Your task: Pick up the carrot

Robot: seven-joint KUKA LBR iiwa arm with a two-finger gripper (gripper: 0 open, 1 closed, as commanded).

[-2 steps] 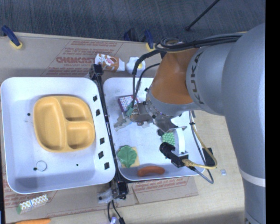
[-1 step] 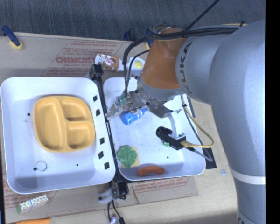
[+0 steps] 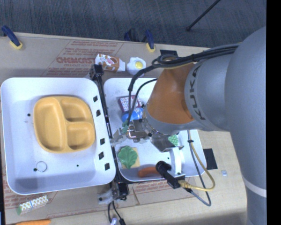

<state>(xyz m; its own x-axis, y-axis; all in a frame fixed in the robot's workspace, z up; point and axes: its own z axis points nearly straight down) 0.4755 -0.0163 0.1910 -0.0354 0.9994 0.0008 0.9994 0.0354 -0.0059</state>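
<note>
You see two white bins on the table (image 3: 61, 50), which is covered with printed cardboard. The left bin (image 3: 14, 125) holds one yellow tray (image 3: 63, 123). In the right bin (image 3: 114, 90) one carrot (image 3: 147, 172) lies near the front wall, its long axis left to right, beside one green item (image 3: 127, 156). The tool (image 3: 133, 132) hangs above the carrot's bin; you cannot tell its state.

Yellow divided tray (image 3: 64, 123) in left bin (image 3: 11, 139); green leafy item (image 3: 128, 156) in right bin (image 3: 113, 90).

Robot lab, cardboard-covered bench (image 3: 84, 55), clamped white bins (image 3: 9, 125), KUKA arm (image 3: 215, 93), loose cables (image 3: 199, 189)
</note>
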